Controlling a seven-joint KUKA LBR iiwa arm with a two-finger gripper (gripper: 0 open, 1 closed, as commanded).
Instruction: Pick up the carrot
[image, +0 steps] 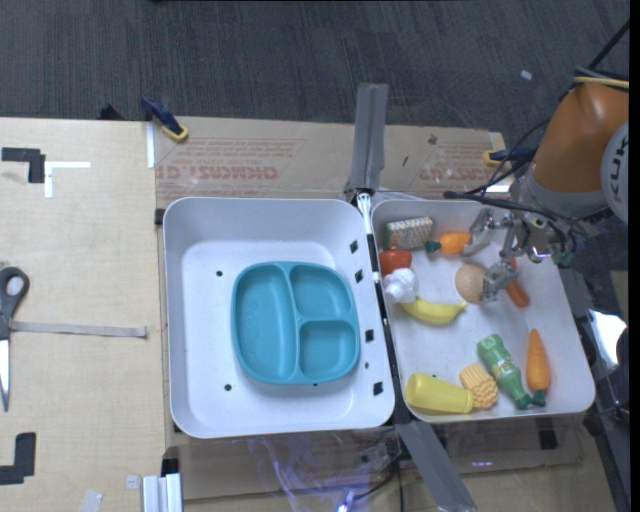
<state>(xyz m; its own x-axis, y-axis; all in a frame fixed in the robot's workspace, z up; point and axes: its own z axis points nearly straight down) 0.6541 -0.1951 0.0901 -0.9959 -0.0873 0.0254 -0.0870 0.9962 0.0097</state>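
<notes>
The carrot (538, 360), orange with a green tip pointing to the front, lies along the right wall of the right bin (575, 310). A smaller orange piece with a green end (451, 242) lies near the bin's back wall. My gripper (499, 272) hangs low over the back right part of this bin, beside a tan egg-like piece (469, 283) and just above a small orange-red piece (516, 293). The carrot lies apart from the gripper, nearer the front. Nothing shows as held.
The right bin also holds a corn piece (410, 232), a red vegetable (396, 260), a white garlic (401, 287), a banana (432, 311), a green bottle (503, 370), a yellow corn cob (478, 385) and a yellow pepper (438, 395). A teal divided plate (297, 323) lies in the left bin (190, 300).
</notes>
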